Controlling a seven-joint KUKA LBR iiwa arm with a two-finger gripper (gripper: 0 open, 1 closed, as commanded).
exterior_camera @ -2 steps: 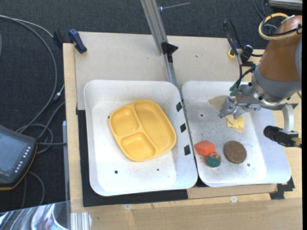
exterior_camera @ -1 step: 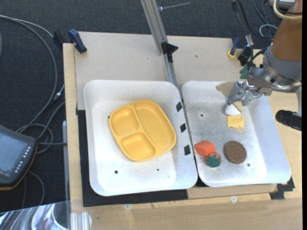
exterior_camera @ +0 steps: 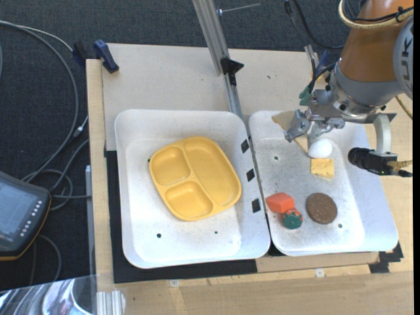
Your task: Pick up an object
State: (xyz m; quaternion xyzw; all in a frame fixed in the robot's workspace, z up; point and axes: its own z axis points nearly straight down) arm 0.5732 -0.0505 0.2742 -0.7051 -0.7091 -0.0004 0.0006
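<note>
Arm (exterior_camera: 374, 38) reached in from 2 o'clock, bent down over the right bin (exterior_camera: 367, 238) — gripper (exterior_camera: 314, 131) just above the white egg (exterior_camera: 320, 148), grip state unclear, egg at bin's 12 o'clock.

Divided tray (exterior_camera: 194, 178) in left bin (exterior_camera: 131, 126); egg (exterior_camera: 320, 149), cracker (exterior_camera: 322, 168), cookie (exterior_camera: 321, 208) in right bin (exterior_camera: 367, 231).

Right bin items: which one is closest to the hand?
The white egg, just below the hand. The yellow cracker, brown cookie, orange piece and green-red piece lie farther down.
</note>
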